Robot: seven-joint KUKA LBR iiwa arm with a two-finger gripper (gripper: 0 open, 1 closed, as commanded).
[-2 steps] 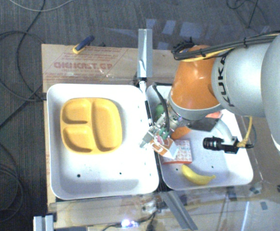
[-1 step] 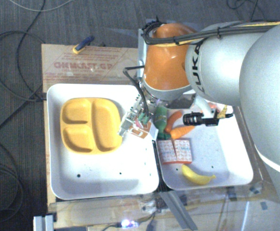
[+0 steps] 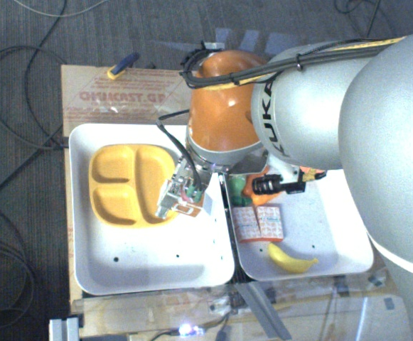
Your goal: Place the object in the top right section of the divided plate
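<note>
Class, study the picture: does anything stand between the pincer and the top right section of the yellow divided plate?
Nothing visible does. The pincer hangs over the lower right edge of the yellow plastic divided plate in the left white bin. The plate's top right section, just above it, looks bare.

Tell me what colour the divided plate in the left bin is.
The divided plate is yellow-orange, plain with no pattern. It shows clearly in the camera view.

The arm (image 3: 291, 105) overhangs the bins' middle; the hand (image 3: 181, 196) crowds the yellow divided plate's (image 3: 121, 183) right edge. White floor of the left bin (image 3: 149, 251) below lies open.
</note>
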